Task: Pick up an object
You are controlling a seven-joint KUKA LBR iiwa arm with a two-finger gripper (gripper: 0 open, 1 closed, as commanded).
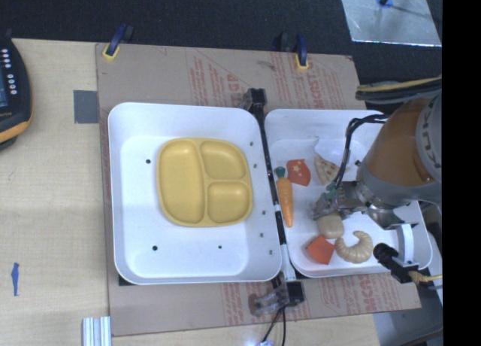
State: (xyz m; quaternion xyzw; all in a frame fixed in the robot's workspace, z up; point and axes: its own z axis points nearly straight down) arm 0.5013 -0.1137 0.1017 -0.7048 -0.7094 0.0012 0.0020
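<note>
Camera view, tool (331,205) low in right bin (301,122), fingertips indistinct, arm (398,153) cut off

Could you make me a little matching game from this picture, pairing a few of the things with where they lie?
Things:
1. yellow plate
2. carrot
3. croissant
4. pincer

Places:
A. near front edge of right bin
B. above the pale round piece
C. in left bin
D. along right bin's left wall

Pairs: 1-C, 2-D, 3-A, 4-B
</note>
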